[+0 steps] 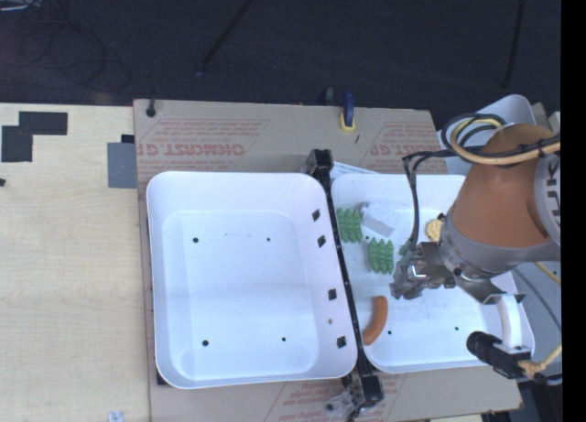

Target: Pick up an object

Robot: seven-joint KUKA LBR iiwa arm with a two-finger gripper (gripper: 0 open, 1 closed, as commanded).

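The grey arm's orange-banded wrist (499,196) hangs over the right white shallow bin (430,356), its claw (414,281) low near two green ridged blocks (380,254) and an orange sausage-shaped toy (374,319). Whether the claw is released or clenched I cannot tell. Nothing looks lifted yet; the pick remains.

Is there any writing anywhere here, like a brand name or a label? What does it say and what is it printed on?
Red print on the cardboard sheet under the bins, upper left: upside down and blurred; I cannot read it with confidence.
Red print on the same sheet, upper right: upside down, too blurred to read.
Red print along the sheet's front edge: too small to read.
White right bin, left bin: no writing I can see.
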